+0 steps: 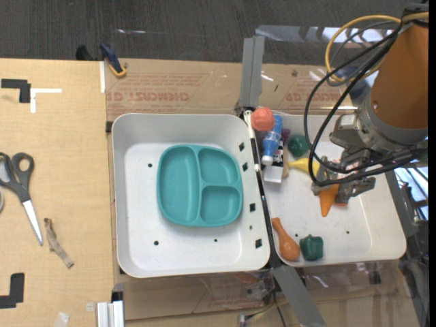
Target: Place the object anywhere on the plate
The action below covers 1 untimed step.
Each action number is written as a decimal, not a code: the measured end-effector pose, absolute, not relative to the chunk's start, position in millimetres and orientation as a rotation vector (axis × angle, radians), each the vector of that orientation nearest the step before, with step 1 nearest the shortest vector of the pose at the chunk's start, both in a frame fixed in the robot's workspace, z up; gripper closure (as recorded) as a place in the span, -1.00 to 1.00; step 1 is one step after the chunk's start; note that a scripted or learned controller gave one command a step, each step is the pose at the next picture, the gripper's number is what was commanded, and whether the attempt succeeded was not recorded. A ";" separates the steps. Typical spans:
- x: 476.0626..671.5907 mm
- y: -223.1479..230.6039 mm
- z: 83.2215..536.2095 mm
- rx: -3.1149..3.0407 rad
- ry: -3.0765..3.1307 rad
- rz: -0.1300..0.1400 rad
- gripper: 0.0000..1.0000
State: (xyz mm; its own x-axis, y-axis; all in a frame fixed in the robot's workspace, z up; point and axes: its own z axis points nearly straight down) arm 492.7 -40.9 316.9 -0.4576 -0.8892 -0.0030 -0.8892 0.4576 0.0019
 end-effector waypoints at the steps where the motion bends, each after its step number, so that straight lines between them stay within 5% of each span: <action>1: 529.6 55.5 260.3 -1.948 2.463 0.005 1.00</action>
